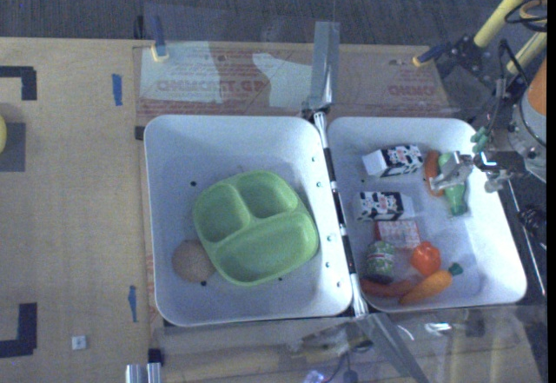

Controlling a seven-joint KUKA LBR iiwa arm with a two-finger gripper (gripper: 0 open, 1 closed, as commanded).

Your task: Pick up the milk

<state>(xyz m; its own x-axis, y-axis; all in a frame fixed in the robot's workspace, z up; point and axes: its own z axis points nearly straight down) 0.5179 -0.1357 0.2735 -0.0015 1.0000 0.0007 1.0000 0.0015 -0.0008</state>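
Two cow-print milk cartons lie in the right bin [495,225]: the upper milk carton [393,160] near the back, the lower milk carton [380,205] just above a pink packet [398,234]. The gripper [465,171] hangs at the bin's right side beside a green bottle [453,186]; how it is set, I cannot tell. Reaching across risks nudging the bottle, and either carton may slide from a shallow pinch.

We see our arm [532,125] as pale grey metal with an orange band [540,88] above the wrist. Thin dark cables run along it, and the gripper [455,174] carries small green-tinted parts.
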